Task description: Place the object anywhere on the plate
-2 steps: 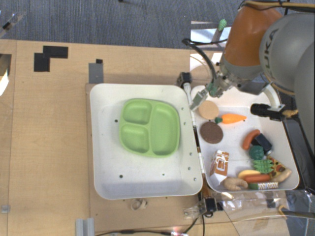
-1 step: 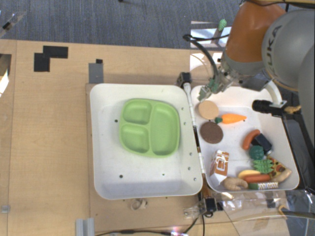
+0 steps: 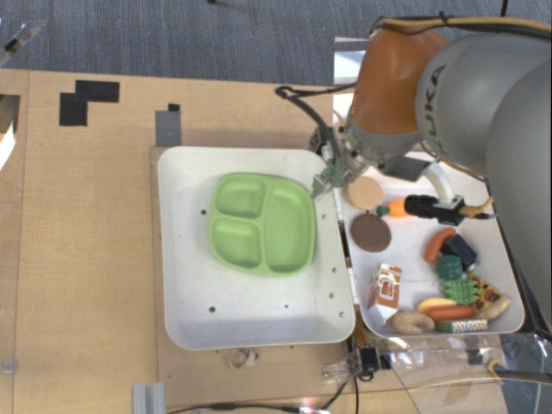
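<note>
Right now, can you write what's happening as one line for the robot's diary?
pincer: over the gap between bins | green plate: in left bin, nothing on it | toy food: in right bin

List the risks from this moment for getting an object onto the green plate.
1. The gripper sits over the edge between the two bins, by the green plate, with nothing visibly held, so a placing motion may put nothing down.
2. The right bin is crowded: the brown disc, tan disc and carrot lie close together, so a pick may nudge neighbours.
</note>
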`<state>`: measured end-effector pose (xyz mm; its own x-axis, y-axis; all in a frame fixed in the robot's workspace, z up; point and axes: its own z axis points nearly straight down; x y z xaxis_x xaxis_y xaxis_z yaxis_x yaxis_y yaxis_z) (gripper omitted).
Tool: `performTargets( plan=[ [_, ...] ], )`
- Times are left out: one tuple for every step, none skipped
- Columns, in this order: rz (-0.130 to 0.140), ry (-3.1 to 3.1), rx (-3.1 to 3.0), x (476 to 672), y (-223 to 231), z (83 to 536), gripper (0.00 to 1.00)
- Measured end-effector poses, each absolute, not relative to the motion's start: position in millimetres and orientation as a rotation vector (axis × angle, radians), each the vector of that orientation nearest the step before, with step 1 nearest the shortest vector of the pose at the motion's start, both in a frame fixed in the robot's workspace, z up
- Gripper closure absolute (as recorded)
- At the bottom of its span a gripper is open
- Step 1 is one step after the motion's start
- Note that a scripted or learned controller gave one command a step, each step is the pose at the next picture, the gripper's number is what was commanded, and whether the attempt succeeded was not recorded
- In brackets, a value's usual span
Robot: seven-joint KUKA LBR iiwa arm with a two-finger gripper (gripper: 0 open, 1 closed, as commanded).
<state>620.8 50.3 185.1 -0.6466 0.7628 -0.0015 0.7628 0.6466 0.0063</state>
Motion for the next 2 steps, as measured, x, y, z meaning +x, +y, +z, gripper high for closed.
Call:
performTargets(
  plan=[
    [0.014, 2.860, 1.280, 612.6, 120.1, 226.4, 1.00],
    [0.006, 2.827, 1.369, 607.8, 192.2, 182.6, 1.00]
  ],
)
